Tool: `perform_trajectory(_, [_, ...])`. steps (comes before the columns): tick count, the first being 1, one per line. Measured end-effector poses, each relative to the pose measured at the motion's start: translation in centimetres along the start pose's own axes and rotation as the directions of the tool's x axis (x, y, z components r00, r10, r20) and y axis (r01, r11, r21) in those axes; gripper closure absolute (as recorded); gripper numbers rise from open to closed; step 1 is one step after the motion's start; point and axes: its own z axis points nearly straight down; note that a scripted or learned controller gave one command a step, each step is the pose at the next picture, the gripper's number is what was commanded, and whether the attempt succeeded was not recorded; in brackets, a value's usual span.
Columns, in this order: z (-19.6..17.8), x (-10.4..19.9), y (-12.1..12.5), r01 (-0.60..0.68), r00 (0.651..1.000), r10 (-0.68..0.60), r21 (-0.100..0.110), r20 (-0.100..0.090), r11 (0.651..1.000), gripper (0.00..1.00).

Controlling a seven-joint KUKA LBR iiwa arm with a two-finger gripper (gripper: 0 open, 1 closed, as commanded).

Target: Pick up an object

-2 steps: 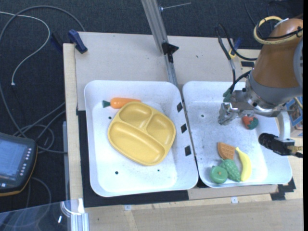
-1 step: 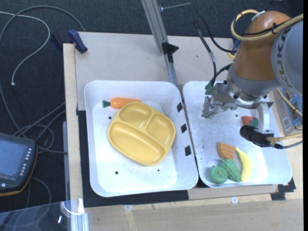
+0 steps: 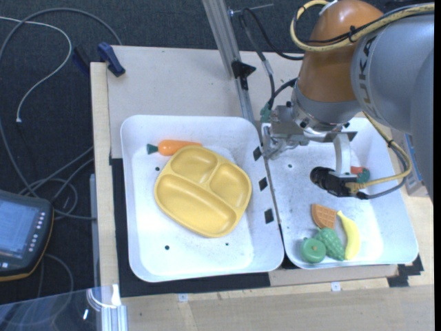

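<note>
Far left, off the bench: a handheld control pendant lay on the dark floor, with loose cables looped above it.

Bench, top-left corner: a blue clamp sat at the edge.

Left bin: a toy carrot, orange with a green stub, lay along the far side, tip pointing right. Just in front of it, touching or nearly touching, a yellow divided plate sat flat and skewed in the middle of the bin, its three compartments bare.

Between the bins: an aluminium post slanted down from the top of the scene to the shared rim.

Right bin: the gripper hung low over the far-left corner, close to the shared rim and well apart from every toy. Could not tell whether it was open or closed; nothing was seen in its grasp. The arm, orange band showing, loomed over the bin's far side.

Toys clustered at the near side of this bin:
- orange waffle piece, just beside the banana
- green round piece, at the near rim
- green knobbly piece, between the round piece and the banana
- yellow banana, rightmost of the group

A small orange-and-green piece lay farther back; too small to identify.
</note>
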Motion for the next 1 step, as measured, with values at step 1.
perform_trajectory(1, [0.43, 5.5, 3.27, -0.001, 1.0, 0.001, 0.0, 0.0, 1.0, 1.0])
